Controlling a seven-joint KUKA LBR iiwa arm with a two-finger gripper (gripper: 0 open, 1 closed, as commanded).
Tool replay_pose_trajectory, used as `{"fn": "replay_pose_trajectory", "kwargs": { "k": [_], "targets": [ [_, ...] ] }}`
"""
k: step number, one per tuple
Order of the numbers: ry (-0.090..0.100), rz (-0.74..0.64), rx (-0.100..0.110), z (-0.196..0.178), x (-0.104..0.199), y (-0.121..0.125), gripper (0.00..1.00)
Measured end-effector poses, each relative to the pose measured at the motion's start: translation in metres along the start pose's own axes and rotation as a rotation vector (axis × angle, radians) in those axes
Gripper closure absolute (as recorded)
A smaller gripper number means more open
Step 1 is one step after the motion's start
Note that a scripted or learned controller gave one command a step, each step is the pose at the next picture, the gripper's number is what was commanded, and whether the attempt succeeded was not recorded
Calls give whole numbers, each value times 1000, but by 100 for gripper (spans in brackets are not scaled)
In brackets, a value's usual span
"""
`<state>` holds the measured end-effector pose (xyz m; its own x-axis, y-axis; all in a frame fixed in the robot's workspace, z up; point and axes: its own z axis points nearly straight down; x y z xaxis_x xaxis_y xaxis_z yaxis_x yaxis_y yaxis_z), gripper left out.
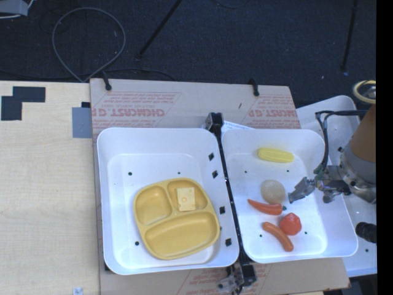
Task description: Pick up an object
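While my gripper (302,189) hovers inside the right bin (334,241), I'm still approaching.
Fingers look released, holding nothing; the round beige object (272,191) at nine o'clock needs descent, then closing.

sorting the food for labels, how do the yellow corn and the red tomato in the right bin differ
The yellow corn is long and lies flat crosswise; the red tomato is round. The corn sits alone near the right bin's far wall; the tomato sits near the front, touching an orange sausage-shaped piece. The corn looks paler, the tomato deeper in colour. Both are small toy foods in the same bin.
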<state>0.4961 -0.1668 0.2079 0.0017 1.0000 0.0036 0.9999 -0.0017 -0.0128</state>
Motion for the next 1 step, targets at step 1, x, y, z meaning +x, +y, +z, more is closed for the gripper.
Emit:
{"fn": "replay_pose_trajectory", "kwargs": {
  "k": [1],
  "targets": [
    [-2, -2, -7, -3, 0, 2, 0]
  ]
}}
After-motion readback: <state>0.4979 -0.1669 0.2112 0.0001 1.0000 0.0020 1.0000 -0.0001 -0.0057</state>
